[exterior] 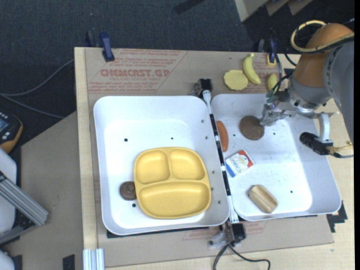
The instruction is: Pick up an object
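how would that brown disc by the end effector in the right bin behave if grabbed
The brown disc lies flat and thin, so fingers may struggle to get under it. On the smooth right bin floor it probably slides when nudged. It looks rigid, unlikely to roll.

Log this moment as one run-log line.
arm: over right bin | gripper: beside brown disc | held: nothing seen | yellow tray: left bin

"CHEMCAST GP" printed on bench board [135, 72]

The yellow tray [171, 181] hid part of a small brown disc [127, 190] — the arm [329, 61] ran off frame.
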Tool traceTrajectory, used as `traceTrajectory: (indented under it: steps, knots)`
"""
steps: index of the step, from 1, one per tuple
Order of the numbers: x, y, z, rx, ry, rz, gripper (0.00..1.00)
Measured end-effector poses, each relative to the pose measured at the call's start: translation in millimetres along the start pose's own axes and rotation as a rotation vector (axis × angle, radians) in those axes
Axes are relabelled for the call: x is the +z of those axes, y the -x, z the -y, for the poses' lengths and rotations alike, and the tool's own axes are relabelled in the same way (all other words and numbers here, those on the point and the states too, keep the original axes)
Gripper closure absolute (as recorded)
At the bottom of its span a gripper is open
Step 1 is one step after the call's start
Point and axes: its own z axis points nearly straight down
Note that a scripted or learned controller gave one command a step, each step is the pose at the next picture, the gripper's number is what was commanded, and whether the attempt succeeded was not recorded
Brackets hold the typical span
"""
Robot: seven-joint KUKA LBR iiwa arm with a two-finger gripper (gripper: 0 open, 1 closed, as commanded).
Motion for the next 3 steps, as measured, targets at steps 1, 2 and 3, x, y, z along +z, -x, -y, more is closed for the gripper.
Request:
traceTrajectory:
  steps: [1, 2, 3]
  knots:
    - [-11.0, -49.9, -1.9, -0.003, -0.004, -0.005, 1.0]
    - [-10.1, -46.5, -1.2, 0.0, -0.005, -0.003, 0.0]
    - [13.1, -43.7, -19.0, 0.0, -0.001, -0.001, 0.0]
